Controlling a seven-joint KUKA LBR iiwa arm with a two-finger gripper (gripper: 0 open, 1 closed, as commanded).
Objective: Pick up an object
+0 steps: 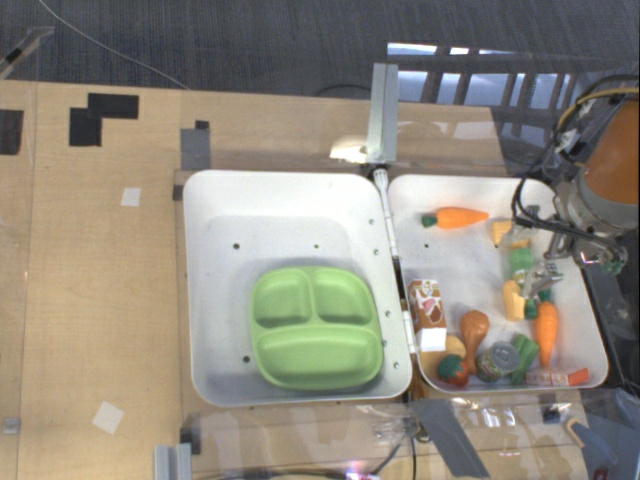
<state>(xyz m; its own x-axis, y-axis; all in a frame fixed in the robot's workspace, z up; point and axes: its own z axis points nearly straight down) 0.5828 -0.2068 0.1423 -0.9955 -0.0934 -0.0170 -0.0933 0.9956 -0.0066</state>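
- Looks like the approach step: the end effector (541,280) is being lowered into the shallow white right-hand bin (405,203), among toy food.
- Nothing is being gripped; open or closed can't be told.
- A small green-and-yellow plastic toy (519,264) is lying just beside it; that's probably being targeted, so a clean descent is being called for.

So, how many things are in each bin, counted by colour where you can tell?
Left bin:
Green divided plate: 1

Right bin:
Orange carrots: 2
Yellow pieces: 2
Green piece: 1
Brown-and-white carton: 1
Clustered small items at the near edge: cannot count

Total clearly countable: 7
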